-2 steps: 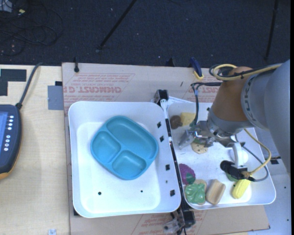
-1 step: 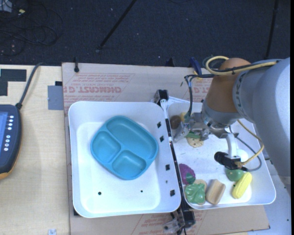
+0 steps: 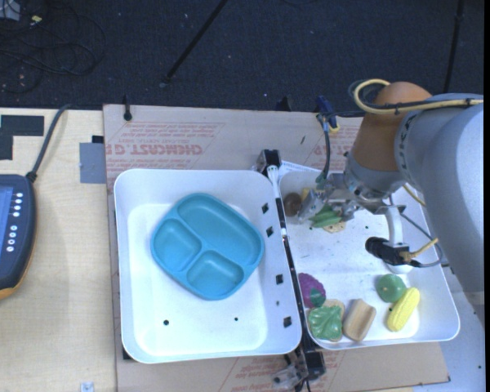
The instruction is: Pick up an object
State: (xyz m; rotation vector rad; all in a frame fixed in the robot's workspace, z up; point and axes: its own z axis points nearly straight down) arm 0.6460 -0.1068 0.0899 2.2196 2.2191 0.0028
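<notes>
Camera view: tool (image 3: 331,209) low over the right bin's (image 3: 441,330) far-left part, above a green item (image 3: 325,217); cannot tell its state. Along that bin's near edge lie a purple piece (image 3: 312,287), green leafy piece (image 3: 327,322), tan block (image 3: 359,319), corn (image 3: 403,309). Blue divided plate (image 3: 206,245) in left bin (image 3: 139,317).

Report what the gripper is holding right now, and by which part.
Cannot be told. The gripper is down in the right bin, right at a small green item, but the view is too blurred to show a hold.
</notes>
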